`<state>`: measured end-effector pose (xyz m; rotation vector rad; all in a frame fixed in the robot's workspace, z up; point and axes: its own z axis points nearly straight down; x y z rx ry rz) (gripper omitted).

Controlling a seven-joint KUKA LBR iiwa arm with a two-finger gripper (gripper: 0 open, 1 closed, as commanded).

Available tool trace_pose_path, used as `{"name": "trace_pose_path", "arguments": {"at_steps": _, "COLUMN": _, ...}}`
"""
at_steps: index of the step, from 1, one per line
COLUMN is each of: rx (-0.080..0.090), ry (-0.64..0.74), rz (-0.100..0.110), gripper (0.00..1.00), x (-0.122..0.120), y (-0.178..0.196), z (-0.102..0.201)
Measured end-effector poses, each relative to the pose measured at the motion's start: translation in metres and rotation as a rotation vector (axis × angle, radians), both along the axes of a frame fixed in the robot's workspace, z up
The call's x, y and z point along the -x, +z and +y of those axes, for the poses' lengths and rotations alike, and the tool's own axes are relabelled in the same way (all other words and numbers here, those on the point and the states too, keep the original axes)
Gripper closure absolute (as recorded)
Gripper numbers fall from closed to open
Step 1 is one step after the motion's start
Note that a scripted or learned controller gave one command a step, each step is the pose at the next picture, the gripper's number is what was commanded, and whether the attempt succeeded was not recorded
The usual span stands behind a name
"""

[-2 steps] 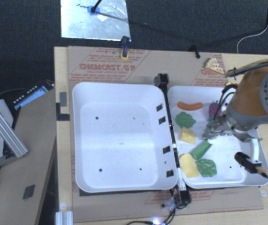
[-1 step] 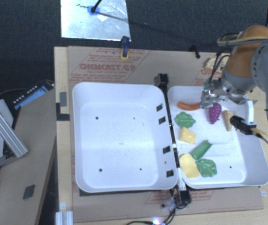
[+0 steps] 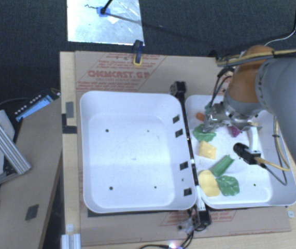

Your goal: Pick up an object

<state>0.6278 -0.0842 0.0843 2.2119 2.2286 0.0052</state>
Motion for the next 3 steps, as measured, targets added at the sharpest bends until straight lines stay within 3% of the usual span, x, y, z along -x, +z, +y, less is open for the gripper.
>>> {"name": "trace_pose_path", "arguments": {"at_steps": 1, "rx": -0.001, "ry": 0.005, "rz": -0.011, "gripper": 1.00, "x": -0.045, "y": 0.108, "z": 0.085}}
{"name": "trace_pose_path", "arguments": {"at_steps": 2, "rx": -0.003, "ry": 0.007, "rz": -0.006, "gripper": 1.00, "x": -0.042, "y": 0.161, "z": 0.199}}
{"name": "trace_pose_path", "arguments": {"at_steps": 3, "rx": 0.001, "ry": 0.002, "rz": -0.002, "gripper": 1.00, "x": -0.042, "y": 0.168, "z": 0.190}}
